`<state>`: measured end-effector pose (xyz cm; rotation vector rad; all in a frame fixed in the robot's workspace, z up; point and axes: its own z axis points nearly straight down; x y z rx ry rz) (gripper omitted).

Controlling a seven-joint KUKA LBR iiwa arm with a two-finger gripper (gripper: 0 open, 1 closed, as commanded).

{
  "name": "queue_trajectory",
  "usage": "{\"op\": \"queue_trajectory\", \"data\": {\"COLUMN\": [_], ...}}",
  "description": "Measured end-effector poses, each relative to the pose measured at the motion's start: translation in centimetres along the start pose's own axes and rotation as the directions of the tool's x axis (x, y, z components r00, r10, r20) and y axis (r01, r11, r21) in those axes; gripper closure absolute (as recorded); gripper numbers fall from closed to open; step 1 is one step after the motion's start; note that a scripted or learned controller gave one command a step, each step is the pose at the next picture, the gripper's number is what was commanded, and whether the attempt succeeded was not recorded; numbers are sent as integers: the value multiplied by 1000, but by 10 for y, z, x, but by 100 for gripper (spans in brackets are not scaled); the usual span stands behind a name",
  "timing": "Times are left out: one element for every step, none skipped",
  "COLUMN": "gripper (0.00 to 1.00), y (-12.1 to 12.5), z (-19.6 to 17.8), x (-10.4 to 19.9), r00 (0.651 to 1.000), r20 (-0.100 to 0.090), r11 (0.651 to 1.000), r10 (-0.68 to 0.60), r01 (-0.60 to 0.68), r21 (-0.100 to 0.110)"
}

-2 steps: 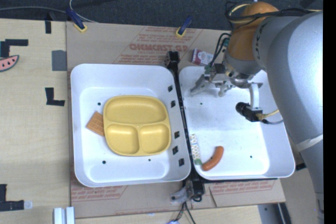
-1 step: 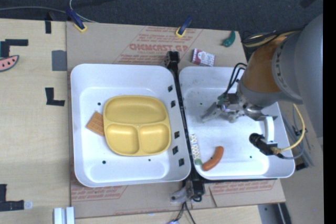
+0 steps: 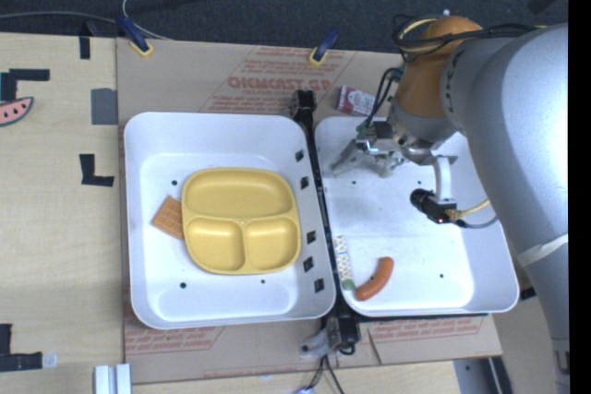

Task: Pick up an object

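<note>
**The little sausage waits in the corner**

We see a small orange sausage [image 3: 375, 278] lying flat near the front of the right bin [image 3: 480, 286]. Just beside it, along the bin's left wall, lies a thin speckled strip [image 3: 343, 261]. Our gripper [image 3: 374, 152] hangs over the back part of the same bin, well apart from the sausage, with nothing in it. We cannot tell how the claw is set from here.

In the left bin [image 3: 148, 226] sits a yellow tray [image 3: 242, 219] with three sections. A brown cracker [image 3: 168, 217] peeks out from under its left edge.

We think a few things could go wrong. The sausage is round, so it may roll or slip away. It is close to the wall, so the claw may bump the bin or catch the strip instead.
</note>
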<state>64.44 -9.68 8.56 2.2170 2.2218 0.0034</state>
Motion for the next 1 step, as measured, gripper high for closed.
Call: {"op": "queue_trajectory", "data": {"gripper": [100], "y": [0], "z": [-10], "x": [-1], "r00": [1000], "r20": [3], "r11": [1000], "r10": [-1], "r01": [1], "r21": [1]}}
